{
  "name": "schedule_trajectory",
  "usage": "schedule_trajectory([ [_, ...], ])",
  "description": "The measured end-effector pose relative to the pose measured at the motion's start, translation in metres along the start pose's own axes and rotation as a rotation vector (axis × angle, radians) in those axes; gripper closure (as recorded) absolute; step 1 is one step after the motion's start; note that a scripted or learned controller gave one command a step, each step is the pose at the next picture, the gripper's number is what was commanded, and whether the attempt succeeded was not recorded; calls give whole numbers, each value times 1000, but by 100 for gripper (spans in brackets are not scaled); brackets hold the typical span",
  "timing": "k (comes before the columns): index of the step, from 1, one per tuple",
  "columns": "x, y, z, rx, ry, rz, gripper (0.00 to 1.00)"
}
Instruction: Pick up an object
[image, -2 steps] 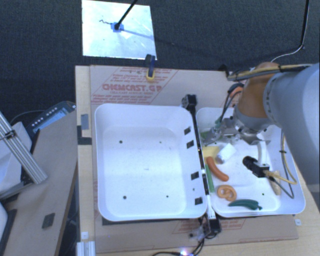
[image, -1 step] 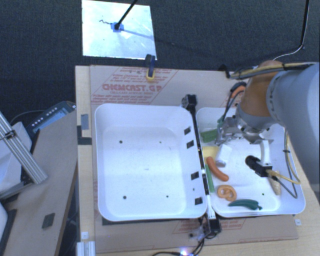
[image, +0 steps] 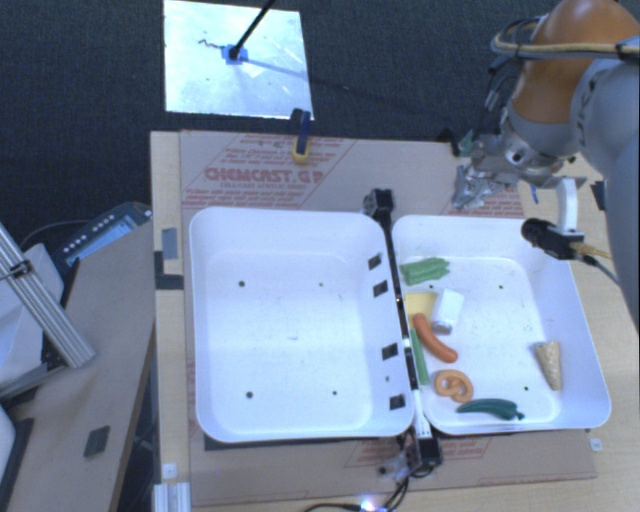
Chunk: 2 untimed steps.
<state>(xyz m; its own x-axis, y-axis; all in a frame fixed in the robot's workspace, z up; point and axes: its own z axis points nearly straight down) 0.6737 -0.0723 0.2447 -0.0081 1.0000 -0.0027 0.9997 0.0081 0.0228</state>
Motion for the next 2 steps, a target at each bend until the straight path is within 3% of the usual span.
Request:
schedule_trajectory([
  [1,36,-1,-108,7,3,-1,100],
  [2,39,-7,1,29,3,6,100],
])
